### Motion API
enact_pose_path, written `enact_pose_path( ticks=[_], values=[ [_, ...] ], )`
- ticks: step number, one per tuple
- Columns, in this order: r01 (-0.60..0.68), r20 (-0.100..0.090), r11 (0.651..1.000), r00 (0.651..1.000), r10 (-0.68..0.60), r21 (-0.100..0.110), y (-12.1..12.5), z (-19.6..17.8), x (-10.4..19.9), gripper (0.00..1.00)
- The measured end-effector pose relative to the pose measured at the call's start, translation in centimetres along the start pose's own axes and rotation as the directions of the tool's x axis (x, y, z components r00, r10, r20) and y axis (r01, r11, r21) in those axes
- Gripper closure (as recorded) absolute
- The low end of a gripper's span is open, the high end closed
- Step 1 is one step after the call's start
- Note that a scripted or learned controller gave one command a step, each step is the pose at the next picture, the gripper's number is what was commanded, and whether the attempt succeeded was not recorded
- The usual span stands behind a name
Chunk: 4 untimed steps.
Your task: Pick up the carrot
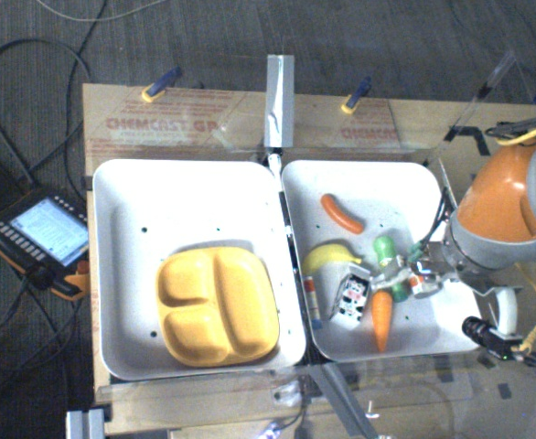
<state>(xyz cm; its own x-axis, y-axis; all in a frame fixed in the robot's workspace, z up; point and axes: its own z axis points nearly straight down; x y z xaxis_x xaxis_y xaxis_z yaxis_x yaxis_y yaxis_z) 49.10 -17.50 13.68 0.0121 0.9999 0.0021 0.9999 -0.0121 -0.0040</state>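
The gripper (398, 277) hangs low in the right bin (405, 176), reaching in from the right side, and whether it is parted or closed cannot be told from this slanted view. The carrot (381, 318) lies just below it, thick end up near the gripper, tip pointing toward the bin's near wall; no grasp on it can be seen. Bare white floor lies beyond the gripper toward the far wall and also to its right, below the arm (497, 213). Its left side is crowded: a small black-and-white box (351, 297) sits just beside the carrot, a yellow banana (327, 257) beyond that, and a green object (384, 248) is right at the gripper's upper edge. A sausage (342, 213) lies farther up-left, apart. The left bin (122, 190) holds a yellow divided tray (218, 305), well apart
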Motion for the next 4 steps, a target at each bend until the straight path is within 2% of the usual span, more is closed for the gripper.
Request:
enact_pose_path(
  ticks=[1, 2, 3, 4],
  values=[
    [0.016, 0.000, 0.999, 1.000, -0.016, -0.031, 0.5, 2.5, 0.1, 0.00],
    [0.158, 0.010, 0.986, 0.987, -0.157, -0.045, 2.2, 2.9, -0.3, 0.00],
    [0.216, 0.017, 0.975, 0.976, -0.215, -0.058, 1.4, 3.1, -0.1, 0.00],
    [0.532, 0.016, 0.846, 0.847, -0.532, -0.018, 0.1, 4.6, -0.9, 0.00]
  ],
)
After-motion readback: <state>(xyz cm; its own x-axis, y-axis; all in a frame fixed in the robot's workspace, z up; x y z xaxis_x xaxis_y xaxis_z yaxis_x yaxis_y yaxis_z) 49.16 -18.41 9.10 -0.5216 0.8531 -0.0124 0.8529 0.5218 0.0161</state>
